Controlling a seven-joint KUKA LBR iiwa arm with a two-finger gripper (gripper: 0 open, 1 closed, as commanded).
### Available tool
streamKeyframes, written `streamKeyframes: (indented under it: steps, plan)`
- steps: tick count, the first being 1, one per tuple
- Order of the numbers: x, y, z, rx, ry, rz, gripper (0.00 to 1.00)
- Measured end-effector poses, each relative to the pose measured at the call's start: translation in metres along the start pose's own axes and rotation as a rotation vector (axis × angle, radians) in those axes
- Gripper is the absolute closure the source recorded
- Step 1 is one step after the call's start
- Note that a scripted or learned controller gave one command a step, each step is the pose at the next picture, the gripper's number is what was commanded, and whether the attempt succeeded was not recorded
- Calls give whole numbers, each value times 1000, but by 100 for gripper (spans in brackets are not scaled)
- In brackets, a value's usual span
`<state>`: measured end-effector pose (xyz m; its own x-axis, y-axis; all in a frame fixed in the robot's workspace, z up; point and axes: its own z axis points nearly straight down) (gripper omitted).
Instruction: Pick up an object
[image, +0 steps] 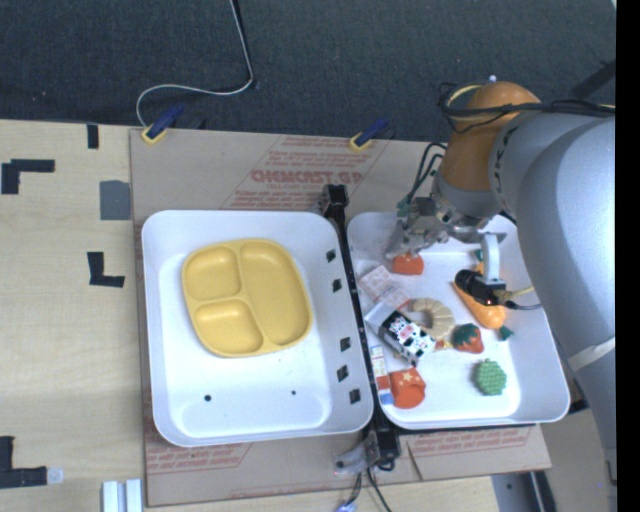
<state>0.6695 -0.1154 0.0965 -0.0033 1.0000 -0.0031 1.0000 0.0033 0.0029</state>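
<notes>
Gripper (408, 243) low in right bin (535, 395), just above orange toy (407, 264); jaw state unclear

We look down from one fixed camera set above the bench, tilted at a slant so the far edge of the cardboard sheet (300, 170) and the dark floor beyond it fill the top of the frame. We stand far enough back to take in both white bins whole: the left bin (170, 400) sits near the centre, the right bin (530, 395) toward the right. The arm (560, 230) enters from the right, close beneath our lens and looming large.
</notes>
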Motion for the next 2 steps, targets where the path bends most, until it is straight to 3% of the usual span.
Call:
streamKeyframes:
  steps: [1,2]
  plan:
    - [0,0,0,0,0,0,0]
    - [1,0,-9,1,0,-1,100]
